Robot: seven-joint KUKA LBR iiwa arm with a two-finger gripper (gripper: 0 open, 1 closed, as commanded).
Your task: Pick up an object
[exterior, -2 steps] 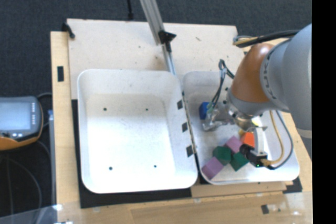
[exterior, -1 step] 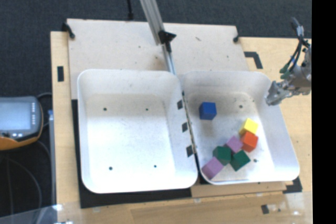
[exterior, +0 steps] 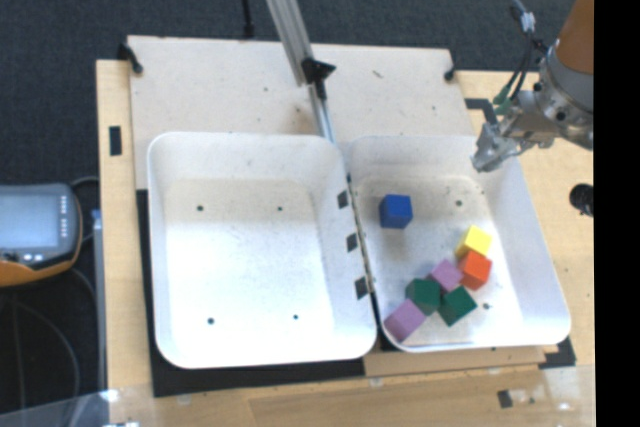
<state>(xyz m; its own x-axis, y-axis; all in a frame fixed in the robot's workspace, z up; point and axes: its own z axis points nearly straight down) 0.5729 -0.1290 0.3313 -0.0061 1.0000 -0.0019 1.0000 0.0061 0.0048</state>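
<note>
Gripper (exterior: 487, 155), fingers too blurred to judge and nothing seen held, is hovering at right-centre above the small blue cube (exterior: 396, 211) sitting alone mid-frame in the right white bin (exterior: 535, 245), seemingly light, rigid, best pinched across flat faces.

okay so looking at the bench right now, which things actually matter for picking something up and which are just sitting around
Matter for the job:
tool
blue cube
yellow cube
orange cube
two purple blocks
two green blocks
right bin holding them

Just lying about:
left bin
metal pole
grey device off the bench
</note>
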